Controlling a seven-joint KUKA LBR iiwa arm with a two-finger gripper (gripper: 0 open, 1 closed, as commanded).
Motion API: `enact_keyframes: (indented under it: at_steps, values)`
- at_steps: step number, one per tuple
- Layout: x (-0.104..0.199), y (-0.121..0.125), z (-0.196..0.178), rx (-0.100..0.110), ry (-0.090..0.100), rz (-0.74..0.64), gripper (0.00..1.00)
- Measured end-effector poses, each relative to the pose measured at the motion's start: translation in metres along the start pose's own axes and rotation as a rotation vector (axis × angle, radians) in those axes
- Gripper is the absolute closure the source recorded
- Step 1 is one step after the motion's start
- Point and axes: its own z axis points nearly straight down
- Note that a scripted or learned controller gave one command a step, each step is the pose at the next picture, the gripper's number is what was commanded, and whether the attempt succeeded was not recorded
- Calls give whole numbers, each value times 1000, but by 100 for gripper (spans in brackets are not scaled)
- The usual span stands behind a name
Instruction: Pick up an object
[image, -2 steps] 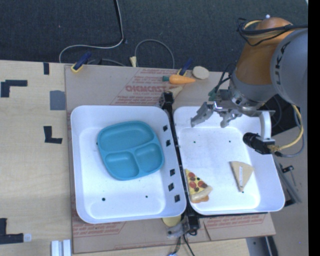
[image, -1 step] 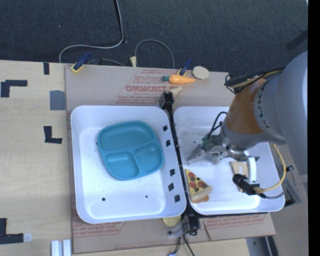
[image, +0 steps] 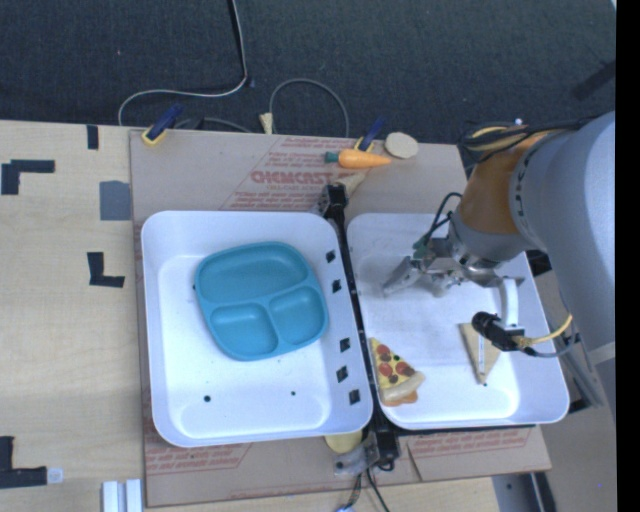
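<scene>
A pale wood bench (image: 60, 330) lies under a dark carpeted floor strip along the far edge, and a brown cardboard sheet (image: 270, 170) covers the middle of it, printed in red with what reads as "CHICKASAW", partly hidden.

On that sheet sit two shallow white bins side by side. The left bin (image: 165, 400) holds a blue divided plate (image: 262, 300), three compartments, lying flat near the bin's middle. The right bin (image: 535, 405) holds two small toy foods: a pizza slice (image: 393, 372) at its near-left corner, and a tan wedge (image: 478, 352) toward the near-right, its long axis running roughly from far to near edge.

The grey arm (image: 585, 200), orange band above the wrist, comes in over the right bin's far-right corner. The gripper (image: 408, 278) hangs low over the bin's far-left part, its fingers (image: 394, 284) spread apart with nothing between them.

Both candidates lie toward the near edge from the gripper; the pizza slice sits almost straight nearward, the wedge nearward and to the right, under the arm's cabling. The pizza slice looks the freer target.

Beyond the bins, at the cardboard's far edge, rest a toy carrot (image: 362, 158) and a beige disc (image: 401, 146).
</scene>
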Motion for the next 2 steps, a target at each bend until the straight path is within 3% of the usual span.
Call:
enact_keyframes:
  at_steps: [1,2]
  values:
    - [92,19,-106,-10,1,-10,0]
    - [132,-28,-98,4,0,-3,0]
